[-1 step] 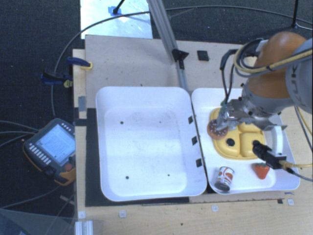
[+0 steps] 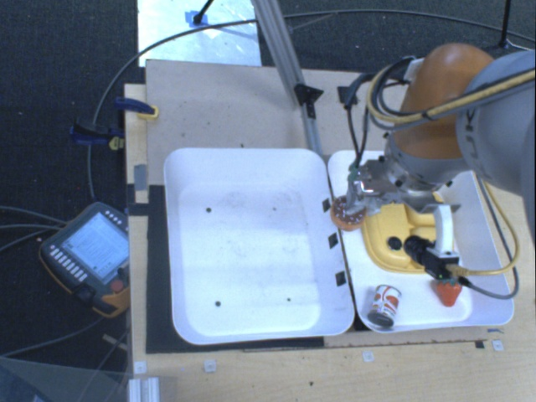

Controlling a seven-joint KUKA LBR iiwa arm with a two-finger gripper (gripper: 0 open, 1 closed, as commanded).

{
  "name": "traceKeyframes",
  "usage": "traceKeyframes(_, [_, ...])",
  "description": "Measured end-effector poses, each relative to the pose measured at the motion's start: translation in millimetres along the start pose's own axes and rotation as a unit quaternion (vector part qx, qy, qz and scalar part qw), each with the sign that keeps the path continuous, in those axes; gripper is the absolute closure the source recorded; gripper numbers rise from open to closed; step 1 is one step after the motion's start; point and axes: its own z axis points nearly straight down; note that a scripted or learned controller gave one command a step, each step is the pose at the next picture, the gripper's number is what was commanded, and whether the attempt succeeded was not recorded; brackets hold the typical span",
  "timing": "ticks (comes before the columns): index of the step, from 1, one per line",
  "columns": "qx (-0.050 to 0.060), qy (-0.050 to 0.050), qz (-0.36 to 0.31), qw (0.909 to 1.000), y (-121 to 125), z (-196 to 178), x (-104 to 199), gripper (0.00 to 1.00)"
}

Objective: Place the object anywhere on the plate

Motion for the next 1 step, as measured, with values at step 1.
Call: traceKeyframes(1, [0.0,0.0,0.0,1.0,14.7,-6.5,47.7,1.0])
